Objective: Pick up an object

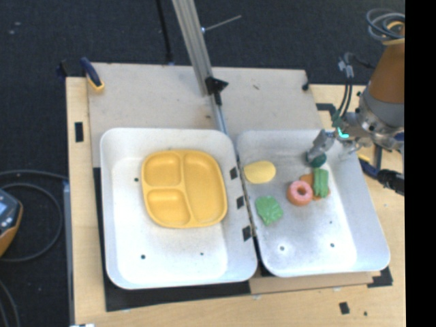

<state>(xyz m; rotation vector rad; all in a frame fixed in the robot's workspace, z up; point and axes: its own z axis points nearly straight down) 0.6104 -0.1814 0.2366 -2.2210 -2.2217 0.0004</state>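
Four small objects are seen in the right bin (354, 251): a yellow lemon-like piece (259, 172) near the bin's left wall, a green leafy piece (269, 210) below it, a pink ring (300, 192) toward the middle, and a green upright piece (321, 182) touching the ring's right side, with a sliver of orange showing between them. A yellow divided plate (184, 187) is set in the left bin (122, 251), well apart from the arm's reach.

The gripper (317, 157) is held low over the upper part of the right bin, its tip just above the green upright piece. Whether the fingers are spread or pressed together cannot be told from this slant, and nothing is seen between them. The nearest candidate is judged to be the green upright piece, lying just below the tip toward the view's bottom, its long axis running roughly up and down the view. A short descent would be needed.

Room is limited on its left by the ring pressed against it; bare bin floor is left on its right, toward the bin's right wall, and below it
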